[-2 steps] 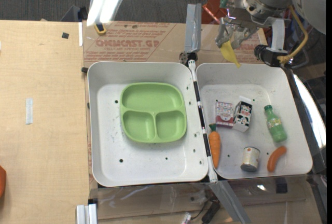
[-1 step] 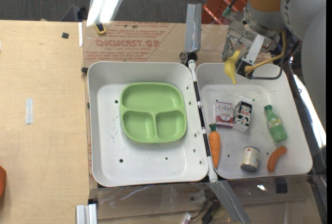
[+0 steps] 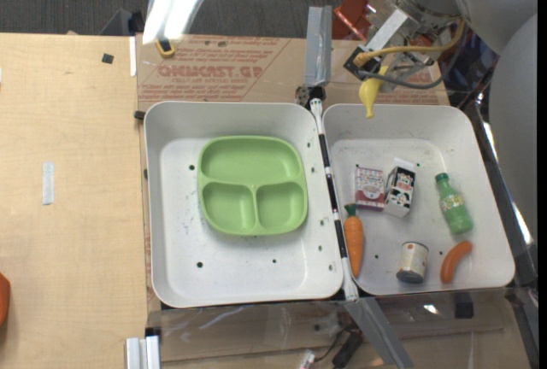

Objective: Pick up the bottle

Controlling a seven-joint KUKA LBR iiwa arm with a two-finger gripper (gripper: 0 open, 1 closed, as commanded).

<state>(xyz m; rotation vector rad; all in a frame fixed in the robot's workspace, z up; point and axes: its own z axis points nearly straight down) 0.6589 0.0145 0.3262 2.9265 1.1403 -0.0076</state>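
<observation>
The green bottle (image 3: 453, 205) with a green cap lies in the right bin (image 3: 479, 145), near its right wall. My gripper (image 3: 368, 79) is raised over that bin's far left corner, well away from the bottle. It is shut on a small yellow pointed object (image 3: 369, 97), which hangs from it above the bin's rim. The bottle rests apart from the gripper, untouched.
The right bin also holds a pink and white box (image 3: 370, 187), a small black and white carton (image 3: 400, 189), a carrot (image 3: 354, 237), a small can (image 3: 412, 261) and an orange sausage-shaped piece (image 3: 455, 261). A green divided plate (image 3: 253, 185) lies in the left bin (image 3: 171, 256).
</observation>
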